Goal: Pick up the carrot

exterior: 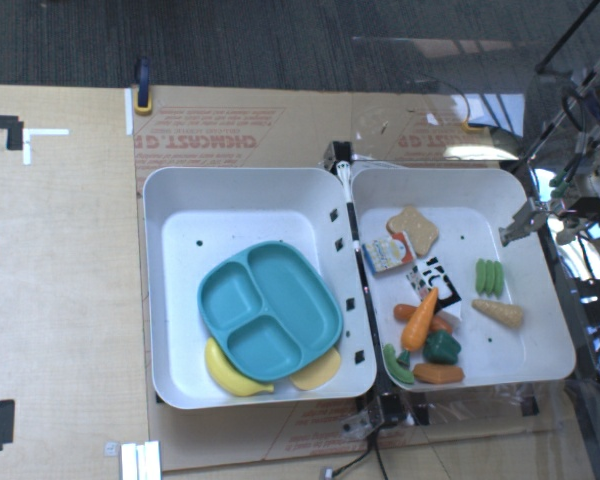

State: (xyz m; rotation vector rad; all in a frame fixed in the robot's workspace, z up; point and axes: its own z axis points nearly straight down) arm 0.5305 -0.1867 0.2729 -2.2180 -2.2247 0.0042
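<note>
Lying tilted in the right bin (540, 363), the carrot (420, 319) is resting among other toy food while the gripper (525, 223) is hovering at the bin's right rim, finger state unclear.

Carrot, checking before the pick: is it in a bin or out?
In: the carrot lies in the right bin among other toy food.

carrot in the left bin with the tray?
No, the carrot lies in the right bin, among other toy food; the teal tray sits in the left one.
</note>
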